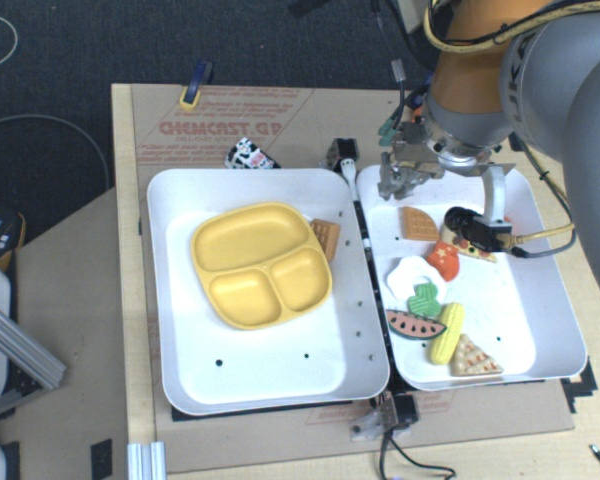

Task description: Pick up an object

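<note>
The tool (398, 180), grip impossible to tell, hangs over the right bin (555, 308), seemingly approaching; next, descend onto the waffle (418, 224).

I see toy foods clustered in the right bin (540, 318): a tan waffle square (418, 224) at the top, a red piece (443, 260) below it, then a green piece (423, 299), a watermelon slice (415, 325), a yellow corn cob (447, 332) and a tan wedge (472, 357) nearest me.
</note>
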